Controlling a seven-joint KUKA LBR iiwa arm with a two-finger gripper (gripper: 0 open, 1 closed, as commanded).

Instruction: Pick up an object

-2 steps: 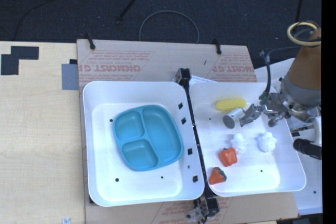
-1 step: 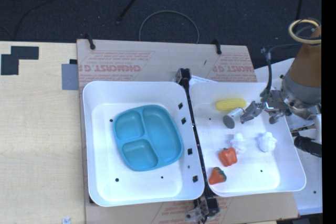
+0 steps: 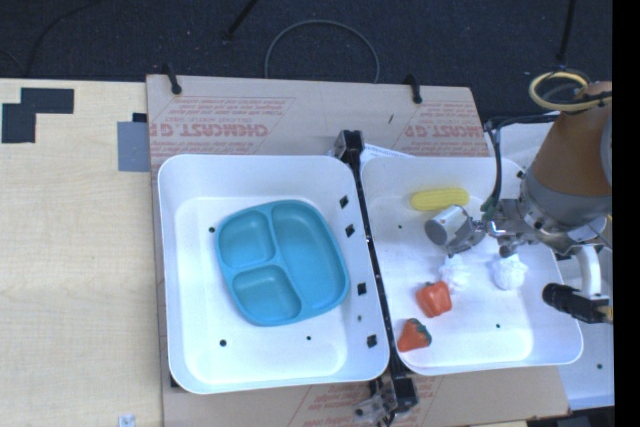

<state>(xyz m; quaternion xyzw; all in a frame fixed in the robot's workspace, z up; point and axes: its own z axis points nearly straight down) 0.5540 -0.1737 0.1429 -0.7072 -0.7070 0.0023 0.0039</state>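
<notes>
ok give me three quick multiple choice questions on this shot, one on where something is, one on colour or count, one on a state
1. Where is the blue divided plate?
A. left bin
B. right bin
C. on the bench outside the bins

2. What colour is the object at the far side of the right bin?
A. green
B. purple
C. yellow

3. How does the plate lie?
A. flat, compartments up
B. flipped over
C. on its edge

Answers:
1 A, it fills the left bin.
2 C, the yellow object lies there.
3 A, its three compartments face up.
</notes>
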